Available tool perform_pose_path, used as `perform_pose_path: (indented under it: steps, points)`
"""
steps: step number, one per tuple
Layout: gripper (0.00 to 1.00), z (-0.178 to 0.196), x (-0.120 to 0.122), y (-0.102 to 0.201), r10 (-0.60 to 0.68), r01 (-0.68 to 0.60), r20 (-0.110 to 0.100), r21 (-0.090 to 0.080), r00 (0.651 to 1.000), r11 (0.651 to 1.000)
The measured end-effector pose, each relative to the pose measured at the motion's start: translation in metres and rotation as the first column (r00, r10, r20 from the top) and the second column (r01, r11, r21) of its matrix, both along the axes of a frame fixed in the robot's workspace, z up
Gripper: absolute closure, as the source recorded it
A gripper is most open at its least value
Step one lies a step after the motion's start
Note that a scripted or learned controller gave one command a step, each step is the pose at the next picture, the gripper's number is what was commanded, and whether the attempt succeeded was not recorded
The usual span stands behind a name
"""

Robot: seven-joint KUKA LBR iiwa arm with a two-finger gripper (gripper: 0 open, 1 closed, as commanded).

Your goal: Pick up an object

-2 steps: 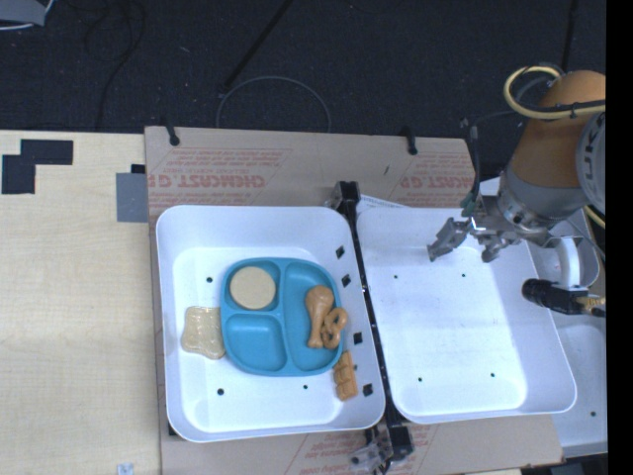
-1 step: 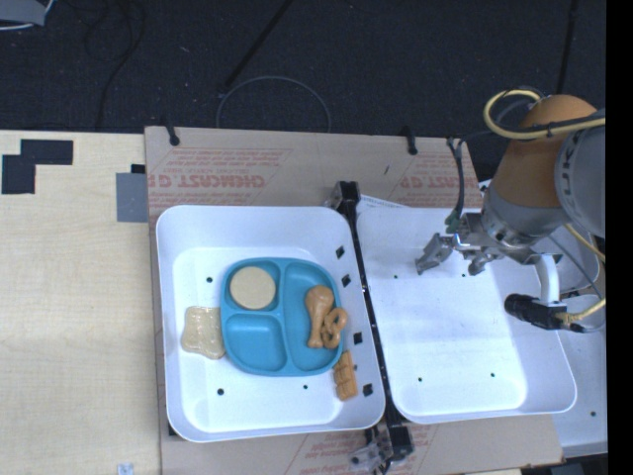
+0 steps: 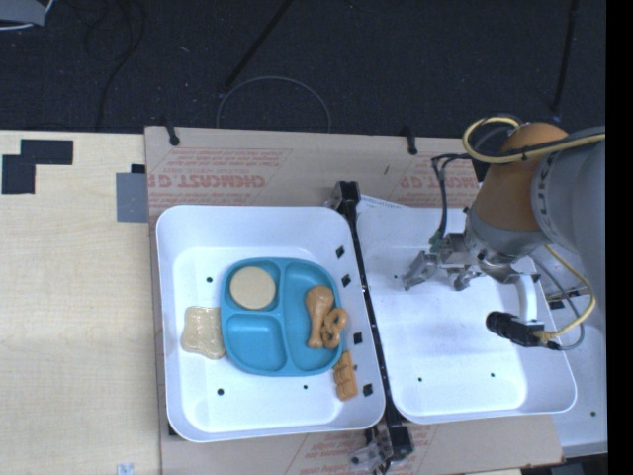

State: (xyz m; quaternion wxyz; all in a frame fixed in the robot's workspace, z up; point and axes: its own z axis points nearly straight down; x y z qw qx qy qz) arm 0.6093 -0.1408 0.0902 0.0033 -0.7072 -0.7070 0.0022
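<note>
left bin (image 3: 188,404), near to far: small tan piece (image 3: 344,376) by tray (image 3: 259,349) edge, tan slab (image 3: 203,332) left of tray, pretzel (image 3: 323,317) + round cookie (image 3: 252,287) on tray. gripper (image 3: 438,268) low in right bin (image 3: 475,389), jaws apart, holding nothing. step: reach/approach; next needs move over to left bin items.

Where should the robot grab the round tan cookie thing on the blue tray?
Probably straight from above, fingers closing across the edges of the round tan disc. It lies flat in a compartment of the blue divided tray, so its sides sit low, and the tray walls block a sideways approach. The gripper is over the right white bin.
</note>
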Motion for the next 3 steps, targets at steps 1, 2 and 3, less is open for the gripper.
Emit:
perform_pose_path:
  steps: [1,2,3]
  points:
    - [1.00,0.013,0.001,-0.001,-0.002,0.002,0.003,-0.001,1.000,1.000]
    - [1.00,0.057,-0.004,0.001,-0.002,0.002,0.008,-0.001,1.000,1.000]
    - [1.00,0.099,-0.004,0.001,0.001,-0.001,0.009,-0.002,1.000,1.000]
